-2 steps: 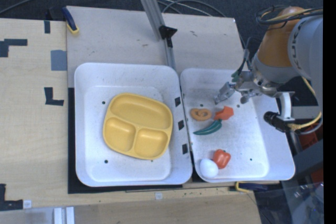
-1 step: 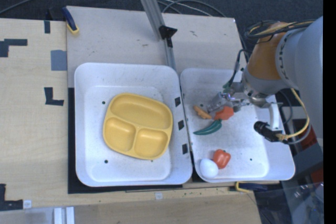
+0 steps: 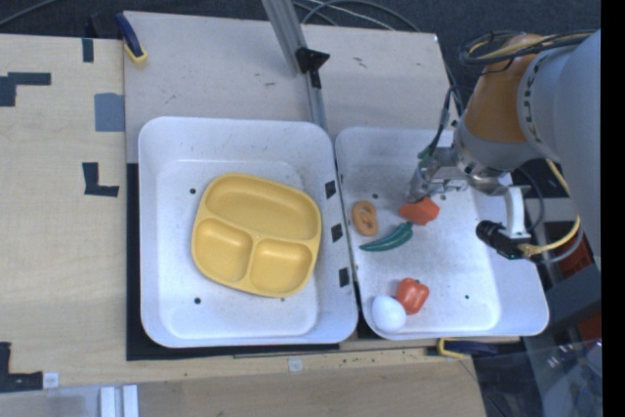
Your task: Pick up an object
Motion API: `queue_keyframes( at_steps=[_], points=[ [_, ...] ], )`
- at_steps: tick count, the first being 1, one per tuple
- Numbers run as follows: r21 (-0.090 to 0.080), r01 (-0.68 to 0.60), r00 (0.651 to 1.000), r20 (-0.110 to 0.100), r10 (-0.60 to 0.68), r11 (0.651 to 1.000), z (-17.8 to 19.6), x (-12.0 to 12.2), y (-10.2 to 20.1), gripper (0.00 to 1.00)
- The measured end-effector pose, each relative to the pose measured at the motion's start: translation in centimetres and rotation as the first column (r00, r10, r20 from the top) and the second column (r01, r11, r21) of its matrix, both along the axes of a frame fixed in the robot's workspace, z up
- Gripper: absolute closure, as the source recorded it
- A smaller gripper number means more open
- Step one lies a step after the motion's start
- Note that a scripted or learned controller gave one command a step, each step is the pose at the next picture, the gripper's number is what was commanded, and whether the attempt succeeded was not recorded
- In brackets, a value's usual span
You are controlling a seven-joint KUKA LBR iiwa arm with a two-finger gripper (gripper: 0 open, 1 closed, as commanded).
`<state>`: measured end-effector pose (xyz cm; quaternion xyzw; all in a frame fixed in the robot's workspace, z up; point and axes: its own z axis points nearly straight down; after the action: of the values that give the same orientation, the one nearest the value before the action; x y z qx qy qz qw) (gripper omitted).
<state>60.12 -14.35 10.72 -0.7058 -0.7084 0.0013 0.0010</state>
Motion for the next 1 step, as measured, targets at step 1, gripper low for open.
queue_keyframes(
  at_steps=[1],
  points=[
    [0.000, 0.002, 1.000, 0.006, -0.002, 1.000, 4.24, 0.06, -0.22, 1.00]
  ],
)
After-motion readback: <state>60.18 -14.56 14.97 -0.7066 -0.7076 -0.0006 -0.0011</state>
